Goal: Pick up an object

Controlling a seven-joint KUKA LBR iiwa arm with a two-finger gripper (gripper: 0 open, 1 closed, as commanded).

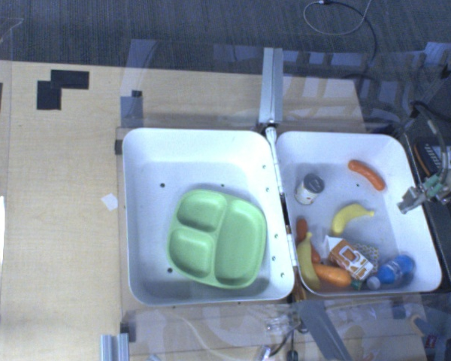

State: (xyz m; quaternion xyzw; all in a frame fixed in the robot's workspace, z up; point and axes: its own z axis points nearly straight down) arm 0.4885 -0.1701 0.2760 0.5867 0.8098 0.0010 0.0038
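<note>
The right white bin holds several small objects. An orange-red sausage lies near its back, a small grey can stands at its left, and a yellow banana rests in the middle. Along the front sit a second banana, an orange carrot, an orange-and-white box and a blue bottle. My gripper hangs over the bin's right rim, right of the banana and below the sausage, apart from every object. Nothing shows in its grasp.
A green divided plate lies in the left white bin. A metal post stands behind the seam between the bins. Cables run along the right side of the bench.
</note>
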